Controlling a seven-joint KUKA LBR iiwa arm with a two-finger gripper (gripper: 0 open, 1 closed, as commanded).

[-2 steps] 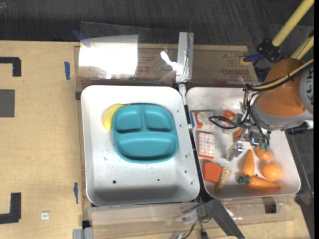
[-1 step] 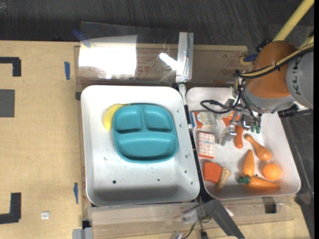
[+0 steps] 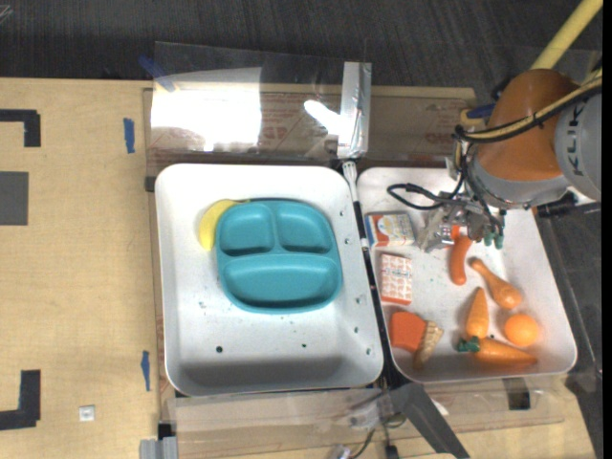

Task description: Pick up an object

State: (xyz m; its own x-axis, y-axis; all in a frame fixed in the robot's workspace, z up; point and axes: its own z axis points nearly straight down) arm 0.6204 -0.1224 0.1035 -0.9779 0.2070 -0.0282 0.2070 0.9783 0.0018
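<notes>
Pincer (image 3: 457, 229) sits low over the upper middle of the right bin (image 3: 555, 285), hanging off the grey arm (image 3: 583, 151) with its orange band (image 3: 521, 127) and black cables looping around the wrist. Can't tell from this angle whether it's spread or clamped; nothing clearly seen between its tips. A red-orange sausage-shaped piece (image 3: 460, 259) lies right at its tip, touching or nearly so, can't say which. Just left of it: a small white-and-red packet (image 3: 392, 228), and below that a checked red-and-white packet (image 3: 396, 278). Further down the bin: an orange block (image 3: 407, 331), a tan piece (image 3: 429, 342) leaning beside it, a carrot (image 3: 475, 316) standing roughly on end, another carrot (image 3: 497, 352) lying along the lower rim, an orange ball (image 3: 522, 330), and an orange pear-shaped item (image 3: 497, 285) between the ball and the sausage piece. Left bin (image 3: 182, 333) holds a teal divided plate (image 3: 279, 253) with a yellow object (image 3: 210, 223) tucked partly under its upper-left edge. Both bins sit side by side on a light wood counter (image 3: 76, 285) with blue tape marks and black corner marks. Clear plastic sheet (image 3: 258, 113) behind the bins, glare on it. Dark floor beyond; yellow pole (image 3: 574, 22) top right.
</notes>
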